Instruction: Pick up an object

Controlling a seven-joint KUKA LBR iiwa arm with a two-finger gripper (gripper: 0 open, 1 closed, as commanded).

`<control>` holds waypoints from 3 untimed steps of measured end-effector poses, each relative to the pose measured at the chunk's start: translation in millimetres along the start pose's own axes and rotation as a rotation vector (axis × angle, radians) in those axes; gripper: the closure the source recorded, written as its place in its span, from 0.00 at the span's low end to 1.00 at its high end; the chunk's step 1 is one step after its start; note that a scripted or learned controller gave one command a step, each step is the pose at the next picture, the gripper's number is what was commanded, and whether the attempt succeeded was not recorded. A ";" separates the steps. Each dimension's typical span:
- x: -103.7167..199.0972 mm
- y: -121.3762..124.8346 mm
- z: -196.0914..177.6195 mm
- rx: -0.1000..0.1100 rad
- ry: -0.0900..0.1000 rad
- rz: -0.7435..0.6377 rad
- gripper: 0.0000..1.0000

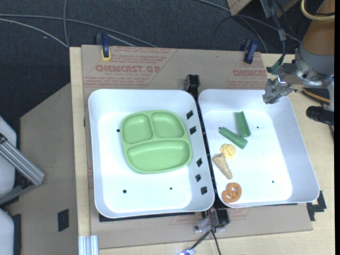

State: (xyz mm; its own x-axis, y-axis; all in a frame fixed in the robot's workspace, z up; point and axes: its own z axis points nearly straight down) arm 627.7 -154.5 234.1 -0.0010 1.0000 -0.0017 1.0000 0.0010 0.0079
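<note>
While the arm (319, 41) reaches in from the right side of the camera view, its gripper (274, 93) hangs over the far right corner of the right bin (297, 158), close to the rim, with nothing seen between its tips. Whether it is parted or closed cannot be told at this size and angle.

Nearest to the gripper, down and to its left, lies a dark green stick (243, 123), set nearly upright in the view. Just below that and touching its lower end is a second green piece (232, 137), slanted. Further from the gripper again sits a small pale yellow piece (229, 151), with a tan cone-shaped piece (224, 167) right beside it. Farthest from the gripper within this bin, near the front rim, rests an orange ring-shaped item (231, 192). All of these lie on the bin floor, apart from the gripper.

Well to the gripper's left, across the black divider (197, 137) between the two bins, the left bin (106, 185) carries a green plate with three sections (156, 141). Both bins rest on a brown board on the tabletop (154, 62), which has a blue clamp (105, 45) at its far left edge and another (249, 50) just left of the gripper.
</note>
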 end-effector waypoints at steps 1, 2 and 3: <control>0.0 0.9 -10.1 0.004 0.001 0.000 1.00; 49.2 -4.3 -16.0 0.009 0.004 -0.004 1.00; 103.8 -25.7 -14.1 0.011 0.005 -0.005 1.00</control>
State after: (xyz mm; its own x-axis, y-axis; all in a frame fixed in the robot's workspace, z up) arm 601.8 -50.7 247.8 -0.0059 1.0000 0.0035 1.0000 0.0059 -0.0032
